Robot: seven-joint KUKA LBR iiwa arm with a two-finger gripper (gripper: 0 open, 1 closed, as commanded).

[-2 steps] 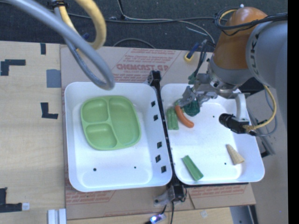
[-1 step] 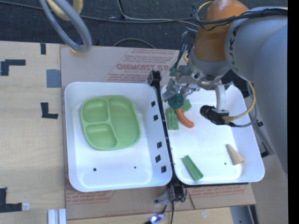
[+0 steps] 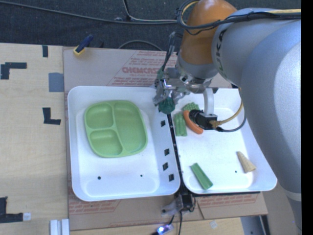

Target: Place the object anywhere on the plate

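A light green plate [image 3: 116, 128] with three compartments lies in the left bin [image 3: 83, 182]. My gripper [image 3: 165, 98] hangs over the divide between the two bins, just right of the plate's upper right corner. Its fingers are shut on a small dark green object [image 3: 167, 105], which sticks out below them. The plate has nothing on it.
The right bin [image 3: 261, 180] holds a light green stalk [image 3: 181, 125], an orange piece [image 3: 193, 123] beside a black cable fitting, a green block [image 3: 201, 176] near the front and a tan cone [image 3: 246, 161] at the right. The arm's big grey body covers the right side.
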